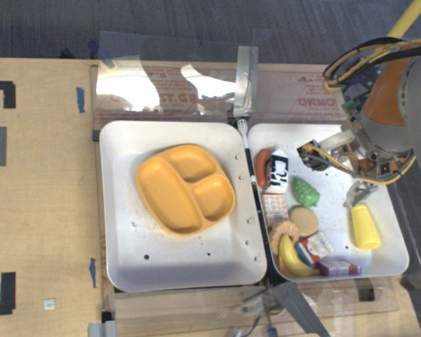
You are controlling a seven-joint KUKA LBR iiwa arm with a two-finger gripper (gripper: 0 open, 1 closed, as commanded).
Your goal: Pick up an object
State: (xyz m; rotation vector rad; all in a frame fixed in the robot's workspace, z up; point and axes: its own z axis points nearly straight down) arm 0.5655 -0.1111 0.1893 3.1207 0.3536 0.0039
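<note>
Closest to me in the right bin (400,258) there's a banana (289,255) and a little box (339,266), then the yellow block (365,227) — its long axis runs near to far, and it sits just below the gripper (358,192), the closest pick. Can't tell the gripper's state, nothing visibly held

arm (396,97): enters from upper right of frame, orange band up | gripper (360,190): right of centre, pointing down
</note>
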